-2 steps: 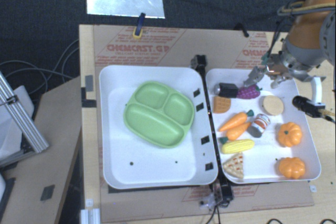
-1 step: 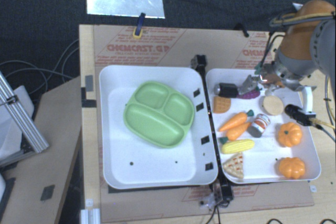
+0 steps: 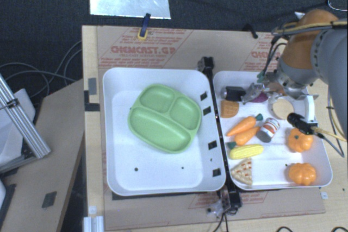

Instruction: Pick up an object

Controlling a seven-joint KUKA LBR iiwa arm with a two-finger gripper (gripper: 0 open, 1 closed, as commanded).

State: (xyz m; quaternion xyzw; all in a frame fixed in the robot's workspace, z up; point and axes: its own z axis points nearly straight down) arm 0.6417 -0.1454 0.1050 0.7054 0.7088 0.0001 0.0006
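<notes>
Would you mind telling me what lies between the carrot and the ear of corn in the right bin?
In the camera view, a smaller orange carrot piece lies between the carrot and the corn.

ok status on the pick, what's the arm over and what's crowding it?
Gripper low over right bin's back edge, nothing seen held. Nearest: purple item, partly hidden. Carrot, can, corn crowd just in front.
</notes>
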